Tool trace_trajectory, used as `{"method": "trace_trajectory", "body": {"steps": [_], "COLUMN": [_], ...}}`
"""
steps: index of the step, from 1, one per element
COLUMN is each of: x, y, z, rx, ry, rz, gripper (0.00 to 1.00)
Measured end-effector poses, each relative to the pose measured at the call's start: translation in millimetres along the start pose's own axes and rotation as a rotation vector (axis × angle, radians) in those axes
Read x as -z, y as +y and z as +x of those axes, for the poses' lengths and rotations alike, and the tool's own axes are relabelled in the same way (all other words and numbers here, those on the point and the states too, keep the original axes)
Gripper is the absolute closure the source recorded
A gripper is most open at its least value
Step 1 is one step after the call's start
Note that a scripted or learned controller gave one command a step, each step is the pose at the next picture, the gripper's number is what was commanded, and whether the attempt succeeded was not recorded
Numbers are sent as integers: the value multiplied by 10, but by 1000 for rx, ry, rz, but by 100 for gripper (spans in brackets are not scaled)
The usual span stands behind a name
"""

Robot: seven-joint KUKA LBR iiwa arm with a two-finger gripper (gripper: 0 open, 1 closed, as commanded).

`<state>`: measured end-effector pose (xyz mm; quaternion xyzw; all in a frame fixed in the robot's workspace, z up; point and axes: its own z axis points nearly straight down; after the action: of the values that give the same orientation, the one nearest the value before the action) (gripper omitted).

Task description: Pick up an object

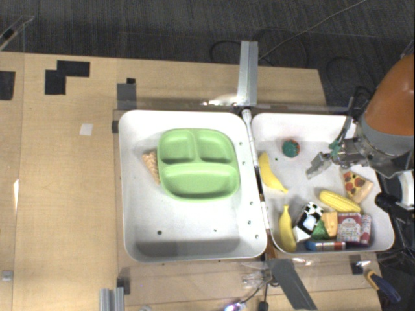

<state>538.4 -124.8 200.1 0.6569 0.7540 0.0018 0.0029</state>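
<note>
Toys crowd the right bin's (389, 235) near edge: a red box (353, 229), corn cob (338, 201), banana (286, 228) and black-and-white piece (310, 218), any a fair target. Left, the green divided plate (196, 162) fills its bin (136, 199). Above bare floor the gripper (322, 163) hangs with fingers apart, clasping nothing, the green ball (290, 148) nearby.

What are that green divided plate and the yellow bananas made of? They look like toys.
The green divided plate looks like moulded plastic: one even colour, smooth matte surface, rounded compartments. The two bananas seem plastic too: uniform bright yellow, faint sheen, no spots. Rubber or foam can't be ruled out.
</note>
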Motion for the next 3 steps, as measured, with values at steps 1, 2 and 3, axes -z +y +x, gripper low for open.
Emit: {"method": "trace_trajectory", "body": {"steps": [1, 2, 3], "x": [-1102, -1102, -1122], "y": [747, 766, 1274], "z": [-79, -352, -255], "rx": [-69, 202, 159], "ry": [-2, -3, -1], "rz": [-8, -7, 0], "gripper": [0, 0, 0]}}
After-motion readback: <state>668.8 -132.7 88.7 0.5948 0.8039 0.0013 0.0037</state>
